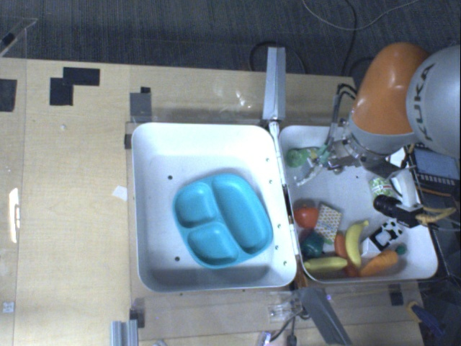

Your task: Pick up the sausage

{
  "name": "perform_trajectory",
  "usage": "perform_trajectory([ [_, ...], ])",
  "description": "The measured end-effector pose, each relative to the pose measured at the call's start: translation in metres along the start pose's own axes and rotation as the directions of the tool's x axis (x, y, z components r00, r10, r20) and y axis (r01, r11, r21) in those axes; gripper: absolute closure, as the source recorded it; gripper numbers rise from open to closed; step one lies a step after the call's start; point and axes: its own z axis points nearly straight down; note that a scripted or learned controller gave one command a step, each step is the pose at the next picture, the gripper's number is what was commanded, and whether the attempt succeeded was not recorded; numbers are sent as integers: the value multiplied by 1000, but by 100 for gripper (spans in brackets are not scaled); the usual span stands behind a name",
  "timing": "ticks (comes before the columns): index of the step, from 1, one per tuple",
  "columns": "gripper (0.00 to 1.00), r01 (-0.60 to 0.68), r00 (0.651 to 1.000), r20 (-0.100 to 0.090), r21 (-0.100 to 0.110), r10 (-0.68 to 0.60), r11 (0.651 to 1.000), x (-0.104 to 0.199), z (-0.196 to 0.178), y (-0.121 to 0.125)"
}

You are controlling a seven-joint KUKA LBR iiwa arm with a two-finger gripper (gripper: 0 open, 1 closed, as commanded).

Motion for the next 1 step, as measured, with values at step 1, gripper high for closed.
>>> perform_trajectory([
  [1, 0, 138, 990, 1, 0, -138, 990, 0, -7, 41],
])
